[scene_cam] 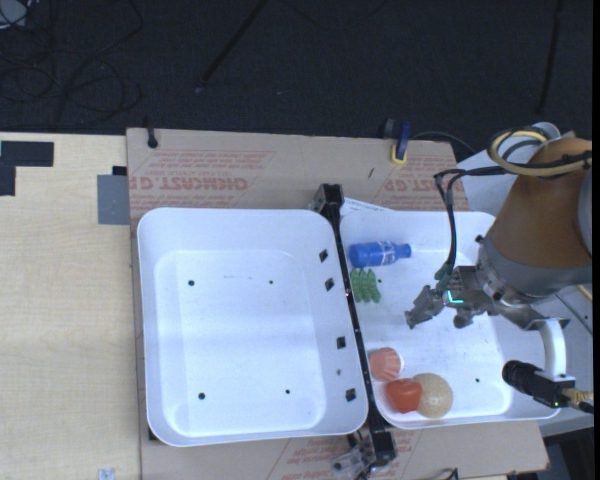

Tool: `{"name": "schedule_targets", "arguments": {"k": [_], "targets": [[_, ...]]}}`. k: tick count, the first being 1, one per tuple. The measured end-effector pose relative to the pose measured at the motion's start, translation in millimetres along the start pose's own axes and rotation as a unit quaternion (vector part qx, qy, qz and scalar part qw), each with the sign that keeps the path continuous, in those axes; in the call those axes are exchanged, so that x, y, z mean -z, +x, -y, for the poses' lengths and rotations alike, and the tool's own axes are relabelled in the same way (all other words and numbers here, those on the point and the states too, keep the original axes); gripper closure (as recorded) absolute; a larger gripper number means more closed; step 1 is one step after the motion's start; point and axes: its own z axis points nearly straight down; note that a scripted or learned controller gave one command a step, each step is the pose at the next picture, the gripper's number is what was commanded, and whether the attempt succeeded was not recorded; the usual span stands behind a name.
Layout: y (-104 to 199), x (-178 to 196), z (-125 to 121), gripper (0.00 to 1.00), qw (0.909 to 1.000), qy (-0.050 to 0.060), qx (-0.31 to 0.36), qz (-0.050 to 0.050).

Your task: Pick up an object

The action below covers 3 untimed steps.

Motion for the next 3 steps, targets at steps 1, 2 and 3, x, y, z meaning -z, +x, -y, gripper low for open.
{"name": "schedule_targets", "arguments": {"k": [1, 2, 3], "targets": [[-9, 215, 2, 0.00, 0.9999, -0.011, 0.005, 0.002], [-105, 113, 27, 0.00, 1.0000, 0.002, 0.000, 0.001], [-125, 75, 14, 0.00, 1.0000, -0.001, 0.004, 0.000]]}}
